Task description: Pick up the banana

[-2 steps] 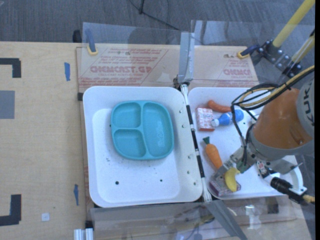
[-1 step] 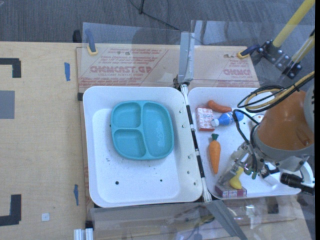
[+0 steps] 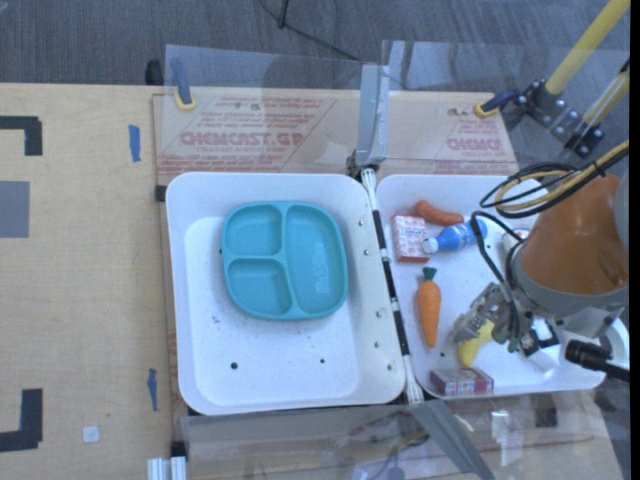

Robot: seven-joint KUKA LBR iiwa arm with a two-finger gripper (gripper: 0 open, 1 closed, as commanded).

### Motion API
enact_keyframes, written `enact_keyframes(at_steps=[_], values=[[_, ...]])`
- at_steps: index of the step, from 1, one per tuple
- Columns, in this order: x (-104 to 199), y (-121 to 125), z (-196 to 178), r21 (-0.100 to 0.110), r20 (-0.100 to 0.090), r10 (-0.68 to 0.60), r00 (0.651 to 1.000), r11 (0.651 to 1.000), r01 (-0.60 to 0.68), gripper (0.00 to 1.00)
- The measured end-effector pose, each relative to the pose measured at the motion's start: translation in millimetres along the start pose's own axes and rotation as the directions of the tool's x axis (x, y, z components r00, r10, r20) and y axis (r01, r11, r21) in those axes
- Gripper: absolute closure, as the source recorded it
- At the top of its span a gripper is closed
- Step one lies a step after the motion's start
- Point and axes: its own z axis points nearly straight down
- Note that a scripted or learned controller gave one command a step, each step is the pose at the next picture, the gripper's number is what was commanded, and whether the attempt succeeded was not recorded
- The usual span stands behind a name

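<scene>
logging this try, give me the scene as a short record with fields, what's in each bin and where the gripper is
left bin: teal divided plate
right bin: carrot, banana, small sausage, blue-capped bottle, red and white packet, pink box
arm: reaches in from the right of the view
gripper: low over the right bin, right at the banana
banana state: yellow end shows just below the gripper, lying on the bin floor
grasp: cannot tell

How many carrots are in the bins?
1. The carrot lies in the right bin, left of the gripper and the banana. The orange thing near the top, the sausage, looks different. The arm may hide more.
</scene>
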Motion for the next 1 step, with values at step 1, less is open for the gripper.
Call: enact_keyframes(at_steps=[1], values=[[-1.9,-0.5,-10.0,-0.004,0.004,0.005,1.000,1.000,-0.005,1.00]])
